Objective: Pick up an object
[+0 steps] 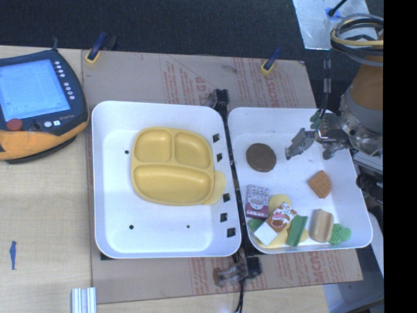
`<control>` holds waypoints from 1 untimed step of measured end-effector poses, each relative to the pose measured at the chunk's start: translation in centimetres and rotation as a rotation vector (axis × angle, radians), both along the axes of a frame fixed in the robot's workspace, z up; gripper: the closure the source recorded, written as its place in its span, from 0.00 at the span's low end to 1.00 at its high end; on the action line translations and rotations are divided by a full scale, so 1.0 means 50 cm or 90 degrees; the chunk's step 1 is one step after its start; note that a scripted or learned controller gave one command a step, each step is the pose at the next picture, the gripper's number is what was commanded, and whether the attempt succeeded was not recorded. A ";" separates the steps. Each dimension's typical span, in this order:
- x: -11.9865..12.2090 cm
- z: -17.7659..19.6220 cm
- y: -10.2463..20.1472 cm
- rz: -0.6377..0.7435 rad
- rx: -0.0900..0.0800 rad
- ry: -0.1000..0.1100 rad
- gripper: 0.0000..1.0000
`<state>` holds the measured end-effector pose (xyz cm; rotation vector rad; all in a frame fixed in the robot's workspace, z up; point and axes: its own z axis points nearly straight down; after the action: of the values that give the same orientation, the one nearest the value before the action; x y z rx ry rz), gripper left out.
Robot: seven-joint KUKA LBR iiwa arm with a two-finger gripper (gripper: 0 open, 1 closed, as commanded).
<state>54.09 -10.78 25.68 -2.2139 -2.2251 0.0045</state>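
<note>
My gripper (pixel 314 146) hangs over the upper right part of the right bin (pixel 294 119), its two dark fingers spread apart with nothing between them. A brown round cookie (pixel 260 156) lies to its left. Below the gripper lies an orange waffle-like cracker (pixel 320 183). Along the bin's front sit a red snack packet (pixel 257 201), a yellow banana-like piece (pixel 279 206), a green stick (pixel 297 230), a tan bread roll (pixel 320 225) and a green leafy piece (pixel 340 234).
The left bin (pixel 111 175) holds a yellow divided plate (pixel 173 165). A teach pendant (pixel 39 96) rests on the bench at the far left. Black clips run along the divider between the bins (pixel 225 175).
</note>
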 end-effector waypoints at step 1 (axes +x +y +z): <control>0.095 -0.169 0.026 0.002 0.000 0.002 0.00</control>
<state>58.84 -9.49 17.22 -2.2085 -2.2280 0.0082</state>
